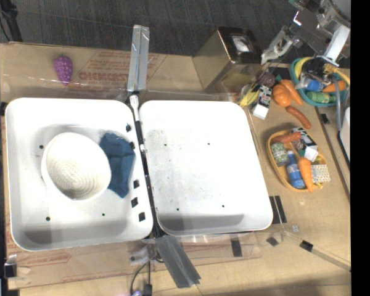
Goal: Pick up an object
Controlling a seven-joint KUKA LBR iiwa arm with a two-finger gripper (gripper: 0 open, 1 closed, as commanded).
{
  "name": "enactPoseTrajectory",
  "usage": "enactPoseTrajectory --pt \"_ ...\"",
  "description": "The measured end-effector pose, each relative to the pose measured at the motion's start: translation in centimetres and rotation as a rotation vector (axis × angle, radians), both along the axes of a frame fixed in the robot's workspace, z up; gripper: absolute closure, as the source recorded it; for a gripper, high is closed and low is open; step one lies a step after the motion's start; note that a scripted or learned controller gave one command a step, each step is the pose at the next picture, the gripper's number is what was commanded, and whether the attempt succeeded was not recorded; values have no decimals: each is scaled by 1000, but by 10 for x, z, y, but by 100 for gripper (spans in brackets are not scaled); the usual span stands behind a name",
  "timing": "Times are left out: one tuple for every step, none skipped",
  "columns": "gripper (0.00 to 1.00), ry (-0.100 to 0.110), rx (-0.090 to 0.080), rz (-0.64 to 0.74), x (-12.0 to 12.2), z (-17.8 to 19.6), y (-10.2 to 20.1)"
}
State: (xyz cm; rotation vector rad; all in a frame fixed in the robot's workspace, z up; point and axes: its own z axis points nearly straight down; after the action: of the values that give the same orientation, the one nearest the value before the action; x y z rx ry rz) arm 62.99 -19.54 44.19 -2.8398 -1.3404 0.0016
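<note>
Blue cloth (pixel 118 162), crumpled and soft, lies in the left bin (pixel 24 113) near the bin's right wall. Its left edge touches a pale, round woven dome (pixel 77 165), perhaps a hat or an upturned bowl, which sits near the middle of the same bin. Either one could be my object to pick up.

The right bin (pixel 197 165) sits just beside the left one, the two sharing a central divider. My gripper (pixel 276 49) hangs well apart from both bins, beyond the right bin's far corner and above a clutter of small toys on the bench. Whether it is open or closed I cannot tell at this distance.

My judgement of the risks:
- The dome looks wide and smooth-curved, so I could slide off it or fail to span it.
- The cloth is thin and flat at its edges, so I might close on nothing or pinch a corner that slips free.
- Because the two touch, a descent at their seam could nudge both and grip neither.
- The cloth lies close to the wall, so I could strike the divider.
</note>
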Motion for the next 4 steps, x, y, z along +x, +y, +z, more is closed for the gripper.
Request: enactPoseTrajectory --pt "0 5 2 232 -37 -45 6" --pt "0 1 0 -155 27 0 4" --pt "0 7 0 -316 17 -2 -5" --pt "0 5 1 -143 0 -39 -13"
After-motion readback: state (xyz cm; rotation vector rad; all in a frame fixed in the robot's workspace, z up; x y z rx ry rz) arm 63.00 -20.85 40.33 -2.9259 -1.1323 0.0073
